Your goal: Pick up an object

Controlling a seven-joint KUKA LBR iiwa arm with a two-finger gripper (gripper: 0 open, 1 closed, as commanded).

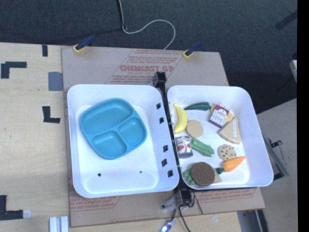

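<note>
right bin (256, 129): green item (187, 177) half-hidden under burger (202, 173)

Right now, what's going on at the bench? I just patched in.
Nothing is being handled at this moment. The left bin holds a blue divided plate. The right bin holds the toy food: a banana beside a round cracker, a small can, a green pepper, a pea pod, a red carton, a cheese wedge, a cookie, a carrot and a brown patty. All lie loose in the bin, so the pick has not begun.
</note>
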